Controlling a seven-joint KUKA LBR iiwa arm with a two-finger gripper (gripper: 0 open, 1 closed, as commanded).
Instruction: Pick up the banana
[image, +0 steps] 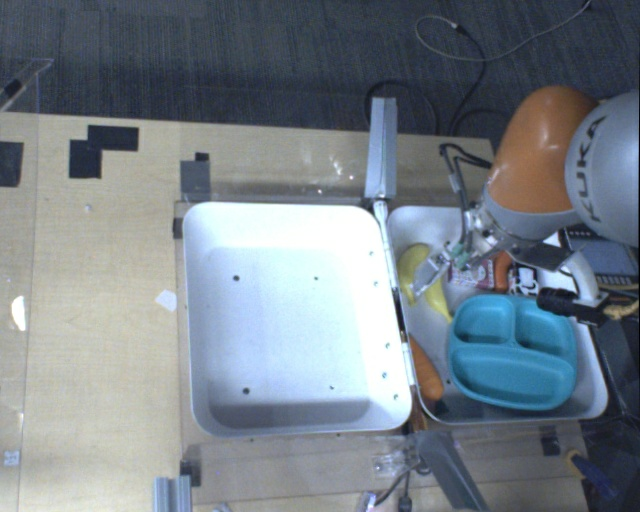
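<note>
Looking right of centre, you find the banana (428, 283) in the right bin (596, 400), wedged beside the teal tray (514, 352); the gripper (436, 274) sits spread over it, positioned to close.

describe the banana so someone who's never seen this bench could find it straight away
Of the two white bins, take the right-hand bin, the one the arm reaches into. In its upper left part, beside the divider and above the teal tray, lies the banana, with the claw right at it. It is the only yellow thing there; the carrot-like piece below is orange.
</note>
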